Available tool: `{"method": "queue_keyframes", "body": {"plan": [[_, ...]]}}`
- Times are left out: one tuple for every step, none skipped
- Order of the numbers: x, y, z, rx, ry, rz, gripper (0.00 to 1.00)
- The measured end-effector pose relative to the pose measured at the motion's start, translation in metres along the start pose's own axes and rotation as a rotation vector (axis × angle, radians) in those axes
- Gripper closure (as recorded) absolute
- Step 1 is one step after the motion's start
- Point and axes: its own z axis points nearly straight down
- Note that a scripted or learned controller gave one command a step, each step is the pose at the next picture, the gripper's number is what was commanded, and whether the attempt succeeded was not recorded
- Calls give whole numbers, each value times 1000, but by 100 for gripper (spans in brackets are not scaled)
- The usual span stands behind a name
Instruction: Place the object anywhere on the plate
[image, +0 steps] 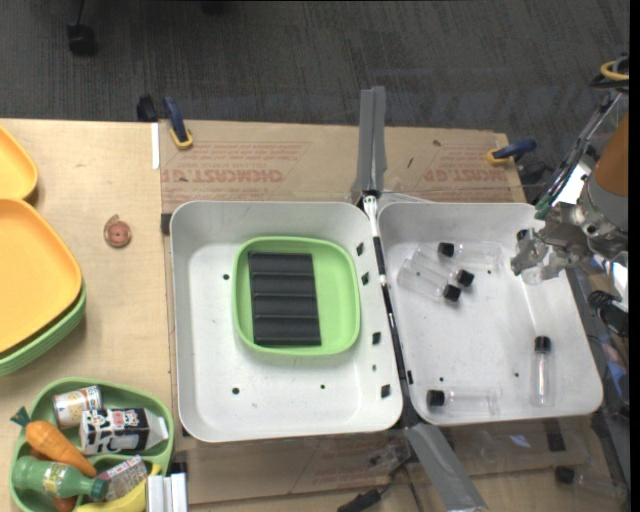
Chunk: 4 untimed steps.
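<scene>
A green square plate (344, 296) lies in the left bin (200, 380), with a black ridged pad (285, 298) on its middle. Several clear vials with black caps lie in the right bin (490, 330): a cluster near the back left (452, 280), one by the right wall (541, 368) and one at the front (462, 401). My gripper (533, 256) hangs over the right bin's back right corner, apart from the vials. I see nothing held in it.
Orange and green plates (35, 280) are stacked at the far left of the bench. A green bowl of toy food (85, 440) stands at the front left. Clamps (178, 130) (510, 153) pin the cardboard behind the bins.
</scene>
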Motion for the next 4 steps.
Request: {"method": "queue_keyframes", "body": {"plan": [[0,0,0,0,0,0,0],[-13,-50,-104,-1,0,174,0],[-32,-63,-199,1,0,312,0],[-48,-64,-230,1,-1,480,0]]}}
